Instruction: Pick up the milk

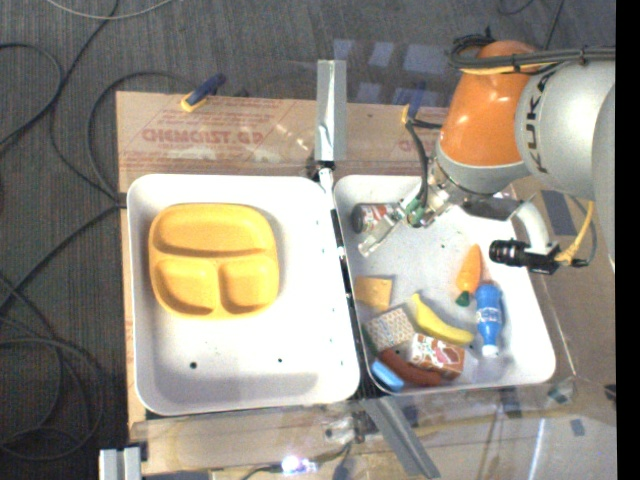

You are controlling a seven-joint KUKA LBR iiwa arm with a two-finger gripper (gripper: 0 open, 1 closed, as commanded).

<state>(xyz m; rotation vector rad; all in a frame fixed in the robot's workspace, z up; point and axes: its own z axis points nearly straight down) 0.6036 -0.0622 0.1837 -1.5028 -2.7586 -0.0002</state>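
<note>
Two white bins sit side by side; the gripper (pixel 418 211) hovers in the right bin (pixel 530 368), far from the milk (pixel 436 354). Whether it is spread or pressed together, I cannot tell.

- Right bin (pixel 545 363): its near half is crowded, with the cracker (pixel 373 291), waffle (pixel 388 326), banana (pixel 440 321), carton (pixel 436 354), sausage (pixel 408 370), blue bottle (pixel 488 317) and carrot (pixel 469 271) lying close together.
- Open floor lies mid-bin, between the can (pixel 378 216) and carrot.
- The arm (pixel 520 118) overhangs the far right corner.
- Left bin (pixel 200 368): a yellow tray (pixel 214 258) fills the far part; the near strip is bare.
</note>
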